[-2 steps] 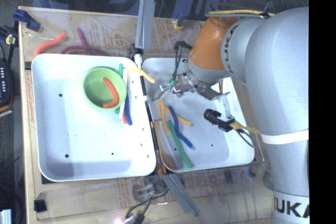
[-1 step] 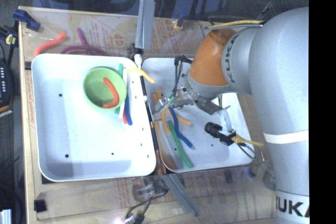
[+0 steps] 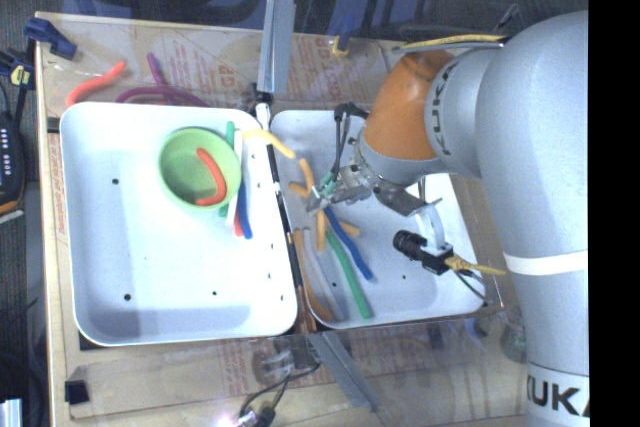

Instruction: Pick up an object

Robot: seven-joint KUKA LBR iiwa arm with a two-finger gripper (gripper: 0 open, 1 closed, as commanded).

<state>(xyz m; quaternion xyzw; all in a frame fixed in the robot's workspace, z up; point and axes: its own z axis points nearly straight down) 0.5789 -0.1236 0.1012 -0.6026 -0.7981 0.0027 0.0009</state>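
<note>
The gripper (image 3: 328, 195), its grip state impossible to tell, hangs right over the orange stick (image 3: 320, 227), whose long axis runs toward the bench's near edge.

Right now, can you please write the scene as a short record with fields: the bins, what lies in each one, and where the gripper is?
left bin: holds a green bowl with an orange curved piece inside it
right bin: holds a pile of sticks, among them a green stick, a blue stick and orange sticks
gripper: over the right bin, down at the stick pile
grasp: cannot tell from this view
bench: an orange strip lies behind the left bin
</note>
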